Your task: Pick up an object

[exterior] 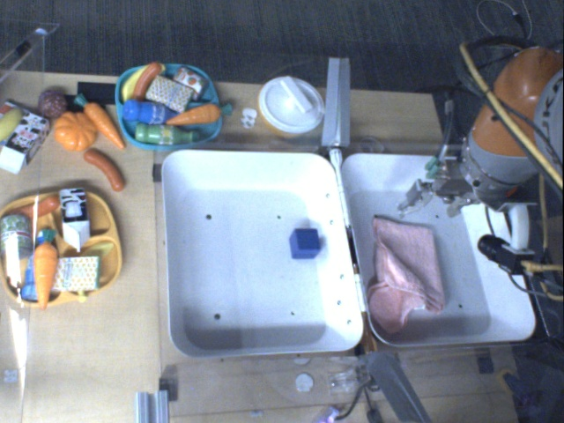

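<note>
A small blue cube (305,242) lies right of centre in the left white bin (203,280). In the right white bin (493,311), a crumpled pink cloth (405,271) covers the left half of the floor. My gripper (432,201) hangs over the upper part of the right bin, just above and behind the cloth's top edge. Its fingers are spread open with nothing between them. The grey arm with its orange band (529,77) comes in from the upper right.
A blue bowl of toy food (167,104) and a round white lid (291,104) sit behind the left bin. A yellow plate of toy food (101,236), a toy pumpkin (74,130), carrot and sausage lie on the bench at left. Cables hang at right.
</note>
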Action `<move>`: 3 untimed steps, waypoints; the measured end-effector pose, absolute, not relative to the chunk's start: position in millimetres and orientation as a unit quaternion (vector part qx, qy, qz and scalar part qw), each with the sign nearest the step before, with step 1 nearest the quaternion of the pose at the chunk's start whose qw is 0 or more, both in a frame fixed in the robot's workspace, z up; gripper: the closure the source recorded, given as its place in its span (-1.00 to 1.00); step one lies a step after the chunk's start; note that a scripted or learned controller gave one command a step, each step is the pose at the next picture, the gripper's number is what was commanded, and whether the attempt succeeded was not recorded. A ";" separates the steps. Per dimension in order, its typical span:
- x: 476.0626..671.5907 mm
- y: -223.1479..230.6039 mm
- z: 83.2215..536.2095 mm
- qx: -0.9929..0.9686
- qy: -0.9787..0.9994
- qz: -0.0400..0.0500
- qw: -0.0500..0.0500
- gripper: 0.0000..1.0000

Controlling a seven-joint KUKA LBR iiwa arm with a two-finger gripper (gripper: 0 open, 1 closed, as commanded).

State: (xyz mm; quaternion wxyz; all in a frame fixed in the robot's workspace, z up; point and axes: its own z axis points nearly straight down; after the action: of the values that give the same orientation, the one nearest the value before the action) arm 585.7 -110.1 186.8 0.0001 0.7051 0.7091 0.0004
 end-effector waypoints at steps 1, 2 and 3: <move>575.8 -179.8 95.6 0.625 0.780 0.002 0.004 -1.00; 557.4 -165.8 109.3 0.671 0.742 0.001 0.000 -1.00; 559.2 -94.3 90.6 0.673 0.739 0.005 0.006 -1.00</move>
State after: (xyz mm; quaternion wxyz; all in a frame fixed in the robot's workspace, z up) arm 559.2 -94.3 90.6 0.0058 0.6732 0.7394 0.0050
